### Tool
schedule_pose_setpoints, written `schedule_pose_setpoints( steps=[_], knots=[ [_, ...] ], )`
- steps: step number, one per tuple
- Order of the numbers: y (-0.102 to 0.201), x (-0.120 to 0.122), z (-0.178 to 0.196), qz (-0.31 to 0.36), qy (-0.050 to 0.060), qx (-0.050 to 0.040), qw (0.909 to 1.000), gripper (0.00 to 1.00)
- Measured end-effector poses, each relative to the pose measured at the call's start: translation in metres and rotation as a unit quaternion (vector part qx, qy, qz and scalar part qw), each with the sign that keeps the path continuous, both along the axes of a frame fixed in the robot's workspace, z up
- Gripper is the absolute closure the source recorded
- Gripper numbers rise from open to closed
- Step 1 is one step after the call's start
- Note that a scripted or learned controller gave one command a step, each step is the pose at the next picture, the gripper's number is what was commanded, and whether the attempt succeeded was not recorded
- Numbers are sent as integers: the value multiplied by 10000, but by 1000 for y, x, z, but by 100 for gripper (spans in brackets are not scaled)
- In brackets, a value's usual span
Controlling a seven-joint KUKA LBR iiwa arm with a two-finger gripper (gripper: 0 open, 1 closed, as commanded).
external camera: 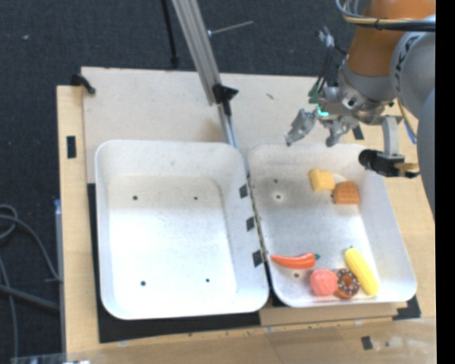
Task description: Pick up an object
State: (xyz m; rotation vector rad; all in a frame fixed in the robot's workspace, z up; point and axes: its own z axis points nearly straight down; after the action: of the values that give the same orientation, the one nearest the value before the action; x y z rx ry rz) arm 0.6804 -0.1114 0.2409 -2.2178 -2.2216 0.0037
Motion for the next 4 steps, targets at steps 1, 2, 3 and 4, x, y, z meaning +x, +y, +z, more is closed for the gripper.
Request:
schedule_pose_setpoints(
  steps=[1,2,3,4],
  knots=[
    [0,1,3,11,-21,-11,10000,0],
    [5,3,-58,24,0,-9,10000,0],
    [-6,-1,-106,-10,1,-12,10000,0],
    [-7,-1,-142,-14,-8,-13,10000,0]
  ],
)
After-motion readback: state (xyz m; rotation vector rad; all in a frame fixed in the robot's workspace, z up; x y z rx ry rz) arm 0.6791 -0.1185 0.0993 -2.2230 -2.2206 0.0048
